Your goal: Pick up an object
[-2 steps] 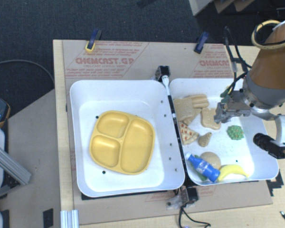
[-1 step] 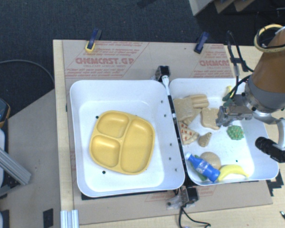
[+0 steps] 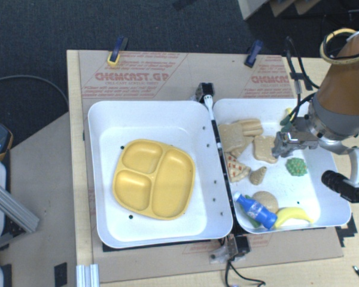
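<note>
The bench (image 3: 167, 70) carries two white bins side by side: the left bin (image 3: 102, 160) and the right bin (image 3: 323, 208). The single arm (image 3: 341, 88) reaches in over the right bin, and its gripper (image 3: 285, 145) hangs low near the middle of that bin. Whether it is spread or closed cannot be told from this angle; the metal parts blur together, and nothing can be seen between them.

Well away to the left of the gripper, in the left bin, lies one yellow divided plate (image 3: 154, 179).

Everything else sits in the right bin, one of each. Just left of the gripper, touching or nearly so, lies a tan cracker piece (image 3: 264, 149); that looks like the likeliest target, and it seems roughly as wide as it is long, so no clear long axis guides the approach. Just below and right of the gripper sits a green broccoli floret (image 3: 297, 166). Further up and left is a tan bread loaf (image 3: 242, 128), its length running left to right. Down and left are a waffle slice (image 3: 236, 167) and a small brown nugget (image 3: 258, 174). Near the front edge lie a blue bottle (image 3: 255, 211), a round tan bun (image 3: 265, 199) and a banana (image 3: 294, 216), lying across the view.
</note>
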`<action>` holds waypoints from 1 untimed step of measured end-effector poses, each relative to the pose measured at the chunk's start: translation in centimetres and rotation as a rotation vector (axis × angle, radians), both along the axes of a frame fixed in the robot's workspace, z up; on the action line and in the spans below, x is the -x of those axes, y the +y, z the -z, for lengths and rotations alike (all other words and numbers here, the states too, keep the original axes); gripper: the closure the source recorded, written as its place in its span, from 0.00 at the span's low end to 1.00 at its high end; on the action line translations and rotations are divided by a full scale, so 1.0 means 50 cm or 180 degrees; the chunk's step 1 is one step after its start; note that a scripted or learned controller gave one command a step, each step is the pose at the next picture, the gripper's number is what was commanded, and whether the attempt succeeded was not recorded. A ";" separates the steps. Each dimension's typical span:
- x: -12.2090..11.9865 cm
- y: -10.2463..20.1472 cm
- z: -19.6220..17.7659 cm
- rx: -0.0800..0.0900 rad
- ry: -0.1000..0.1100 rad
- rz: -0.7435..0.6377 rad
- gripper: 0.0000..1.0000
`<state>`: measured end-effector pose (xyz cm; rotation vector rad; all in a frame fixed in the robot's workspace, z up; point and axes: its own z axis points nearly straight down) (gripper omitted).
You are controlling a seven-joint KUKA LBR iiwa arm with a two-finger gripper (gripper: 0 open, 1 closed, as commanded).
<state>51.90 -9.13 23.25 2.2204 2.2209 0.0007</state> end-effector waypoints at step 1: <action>0.008 0.020 0.023 -0.0005 0.0014 -0.0003 1.00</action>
